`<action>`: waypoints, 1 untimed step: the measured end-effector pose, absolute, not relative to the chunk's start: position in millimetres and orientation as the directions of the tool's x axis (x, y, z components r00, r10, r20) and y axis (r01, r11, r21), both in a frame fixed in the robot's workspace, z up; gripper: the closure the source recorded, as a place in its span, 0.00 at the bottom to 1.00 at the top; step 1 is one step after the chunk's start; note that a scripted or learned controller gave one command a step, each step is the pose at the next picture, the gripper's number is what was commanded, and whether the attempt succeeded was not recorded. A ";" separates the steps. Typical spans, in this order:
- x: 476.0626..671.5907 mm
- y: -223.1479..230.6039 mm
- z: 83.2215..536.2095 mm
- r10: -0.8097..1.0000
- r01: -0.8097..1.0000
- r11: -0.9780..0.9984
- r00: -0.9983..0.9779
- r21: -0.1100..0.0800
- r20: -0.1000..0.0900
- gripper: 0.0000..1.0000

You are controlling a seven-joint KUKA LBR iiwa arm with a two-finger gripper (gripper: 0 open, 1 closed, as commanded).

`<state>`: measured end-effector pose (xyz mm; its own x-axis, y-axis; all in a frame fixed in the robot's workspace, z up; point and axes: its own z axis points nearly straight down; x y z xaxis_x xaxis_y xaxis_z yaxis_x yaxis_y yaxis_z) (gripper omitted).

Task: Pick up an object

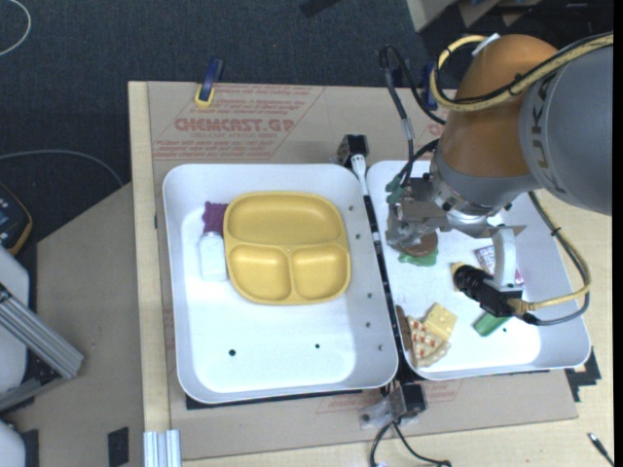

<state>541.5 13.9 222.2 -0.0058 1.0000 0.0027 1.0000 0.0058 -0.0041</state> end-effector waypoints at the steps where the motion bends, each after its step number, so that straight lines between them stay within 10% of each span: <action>1: 536.6 72.3 215.9 1.000 1.000 0.006 -0.006 -0.004 0.002 1.00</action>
<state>536.6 72.3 215.9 -0.0062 1.0000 0.0020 1.0000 0.0062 -0.0045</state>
